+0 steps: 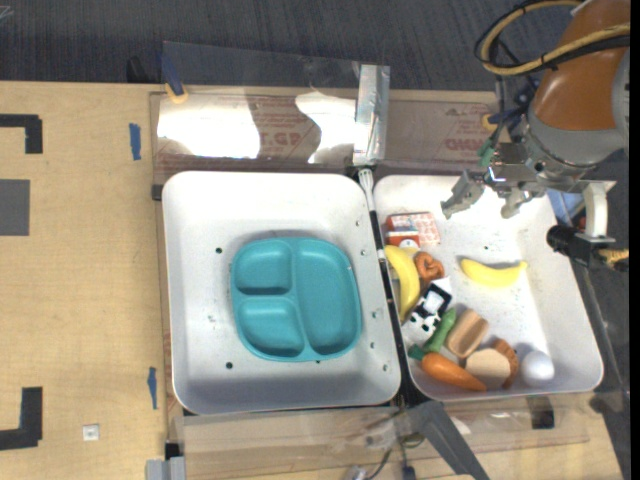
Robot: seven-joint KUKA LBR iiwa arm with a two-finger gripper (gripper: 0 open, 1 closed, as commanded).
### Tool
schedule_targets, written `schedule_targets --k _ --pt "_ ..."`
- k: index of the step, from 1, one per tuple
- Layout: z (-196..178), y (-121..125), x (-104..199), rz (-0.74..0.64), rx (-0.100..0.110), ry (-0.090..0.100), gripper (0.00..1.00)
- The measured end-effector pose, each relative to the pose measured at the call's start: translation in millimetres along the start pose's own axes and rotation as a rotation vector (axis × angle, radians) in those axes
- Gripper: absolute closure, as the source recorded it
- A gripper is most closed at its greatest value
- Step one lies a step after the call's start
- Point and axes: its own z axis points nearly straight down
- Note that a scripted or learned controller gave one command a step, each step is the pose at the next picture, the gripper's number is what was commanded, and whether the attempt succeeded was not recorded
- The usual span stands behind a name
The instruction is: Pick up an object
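1 banana (pixel 491 271) lies alone on the right bin's (pixel 575 313) floor, apart from the toy food heaped at its left wall. Your fingers (pixel 460 200) hang spread and empty above its far end, so you're approaching; next, descend over the banana.

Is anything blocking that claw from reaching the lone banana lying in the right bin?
Nothing visible does. The gripper hangs open above the right bin's far end, and the banana lies by itself on bare white floor just below it in the view, apart from the toy pile.
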Motion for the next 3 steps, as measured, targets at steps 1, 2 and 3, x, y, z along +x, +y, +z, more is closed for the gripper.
schedule_targets --k 1,2,3 --pt "139 -4 -50 0.084 0.012 0.000 0.00" --pt "148 -45 -103 -0.080 -0.003 -0.002 0.00" --pt "136 -43 -103 -0.080 -0.011 -0.004 1.00"
